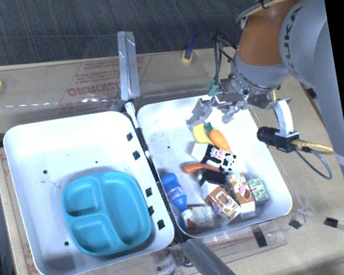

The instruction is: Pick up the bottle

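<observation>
Bottle (174, 191), blue-capped and lying along the left wall of the right bin (269, 162), lower centre of the frame, looks like light, smooth plastic, likely slippery; across its middle is the best hold. The tool (211, 108), upper right, hangs over the carrot (218, 138), fingers apart, holding nothing.

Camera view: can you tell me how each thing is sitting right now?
Bottle: lying down by the right bin's left wall.
Gripper: above the right bin's far end, holding nothing I can see.
Carrot: lying on the toy pile.
Blue tray: flat in the left bin.
</observation>
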Available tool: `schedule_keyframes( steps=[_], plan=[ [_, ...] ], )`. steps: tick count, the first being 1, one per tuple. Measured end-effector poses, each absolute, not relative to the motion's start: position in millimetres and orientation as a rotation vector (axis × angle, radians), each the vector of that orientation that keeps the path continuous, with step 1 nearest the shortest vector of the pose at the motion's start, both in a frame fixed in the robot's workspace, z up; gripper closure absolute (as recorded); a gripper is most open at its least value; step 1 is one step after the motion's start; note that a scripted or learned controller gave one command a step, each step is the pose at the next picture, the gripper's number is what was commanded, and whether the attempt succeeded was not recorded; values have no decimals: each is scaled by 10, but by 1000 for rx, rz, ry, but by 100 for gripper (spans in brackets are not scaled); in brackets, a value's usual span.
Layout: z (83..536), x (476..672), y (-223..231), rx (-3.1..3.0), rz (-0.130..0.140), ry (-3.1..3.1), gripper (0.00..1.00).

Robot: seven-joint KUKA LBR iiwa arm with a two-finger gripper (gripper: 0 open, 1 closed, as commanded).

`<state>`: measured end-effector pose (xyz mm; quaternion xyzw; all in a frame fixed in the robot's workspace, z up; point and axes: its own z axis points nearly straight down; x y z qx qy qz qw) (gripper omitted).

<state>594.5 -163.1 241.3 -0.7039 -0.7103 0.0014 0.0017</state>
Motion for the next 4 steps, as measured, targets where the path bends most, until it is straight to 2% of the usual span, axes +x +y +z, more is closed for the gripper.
schedule_keyframes(
  steps=[1, 2, 3, 4],
  plan=[
    [1175, 5690, -1169, -2084, 6, -2346, 0],
    [978, 4803, -1159, -2074, 1, -2394, 0],
    [1054, 4798, -1121, -2053, 1, -2396, 100],
    [1914, 4885, -459, -2109, 2, -2326, 100]
  ],
)
